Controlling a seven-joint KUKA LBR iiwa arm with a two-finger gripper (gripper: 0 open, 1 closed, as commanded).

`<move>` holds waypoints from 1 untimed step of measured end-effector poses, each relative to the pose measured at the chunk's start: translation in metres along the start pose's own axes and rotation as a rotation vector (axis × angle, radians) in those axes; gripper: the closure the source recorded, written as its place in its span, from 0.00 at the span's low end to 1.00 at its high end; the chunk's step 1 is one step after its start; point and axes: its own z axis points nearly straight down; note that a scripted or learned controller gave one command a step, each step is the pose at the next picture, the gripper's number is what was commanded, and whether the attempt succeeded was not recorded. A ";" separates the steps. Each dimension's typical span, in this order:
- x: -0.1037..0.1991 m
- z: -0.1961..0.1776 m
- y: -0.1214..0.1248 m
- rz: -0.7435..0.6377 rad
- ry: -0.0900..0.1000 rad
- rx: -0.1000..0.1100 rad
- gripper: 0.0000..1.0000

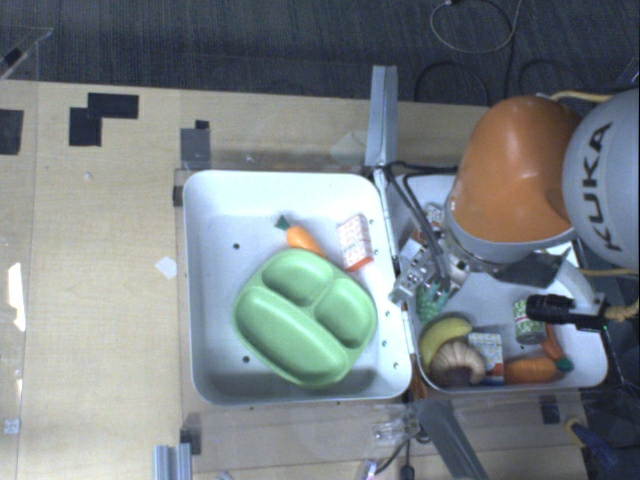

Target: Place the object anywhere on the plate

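White bin [205, 268] — glossy lobed plate [305, 315].

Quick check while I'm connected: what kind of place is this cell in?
Likely a robotics lab test bench, not a kitchen: a KUKA arm over two white bins, toy food such as a carrot beside a green plate, and loose cables behind.
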 end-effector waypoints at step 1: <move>0.030 0.059 0.037 -0.168 0.002 0.000 1.00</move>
